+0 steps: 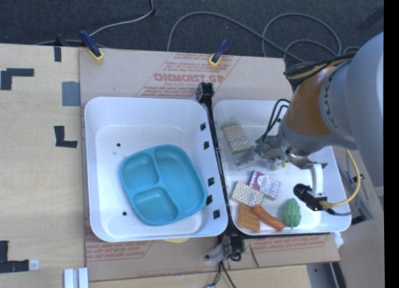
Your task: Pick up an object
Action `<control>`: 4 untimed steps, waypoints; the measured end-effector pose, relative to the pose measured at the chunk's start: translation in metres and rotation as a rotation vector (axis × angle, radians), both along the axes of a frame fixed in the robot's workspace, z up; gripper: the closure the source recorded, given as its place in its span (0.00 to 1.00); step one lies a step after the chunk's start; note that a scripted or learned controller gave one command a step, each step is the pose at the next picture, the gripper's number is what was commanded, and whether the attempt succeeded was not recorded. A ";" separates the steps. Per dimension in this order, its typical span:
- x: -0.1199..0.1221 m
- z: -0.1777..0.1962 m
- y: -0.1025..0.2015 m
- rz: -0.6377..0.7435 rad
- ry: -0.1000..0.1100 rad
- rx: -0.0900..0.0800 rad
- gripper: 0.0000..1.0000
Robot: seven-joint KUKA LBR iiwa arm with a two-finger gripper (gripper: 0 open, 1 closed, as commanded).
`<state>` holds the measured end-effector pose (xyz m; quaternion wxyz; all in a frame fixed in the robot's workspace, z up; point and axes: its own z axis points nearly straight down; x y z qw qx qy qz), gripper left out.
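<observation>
Pincer point(257, 151) sits low in the right bin point(330, 221), at the end of the grey arm point(349, 100) with its orange band. We cannot tell how far it is parted or whether it has hold of anything. Just to its left we note a patterned box point(235, 136). Nearer the front wall lie a small pink-and-white carton point(265, 184), a checkered packet point(247, 194), a waffle piece point(248, 219), a carrot point(269, 218) and a green leafy piece point(291, 212), close together. Left bin point(100, 131) holds a blue divided plate point(163, 183), lying flat.
</observation>
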<state>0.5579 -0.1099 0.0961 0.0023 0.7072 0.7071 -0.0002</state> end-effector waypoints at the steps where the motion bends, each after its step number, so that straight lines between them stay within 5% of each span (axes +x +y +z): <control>1: -0.040 -0.010 0.013 0.000 -0.002 0.001 0.00; 2: 0.018 -0.010 0.014 0.002 -0.002 0.002 0.00; 4: 0.084 0.000 -0.016 0.002 0.004 0.003 0.00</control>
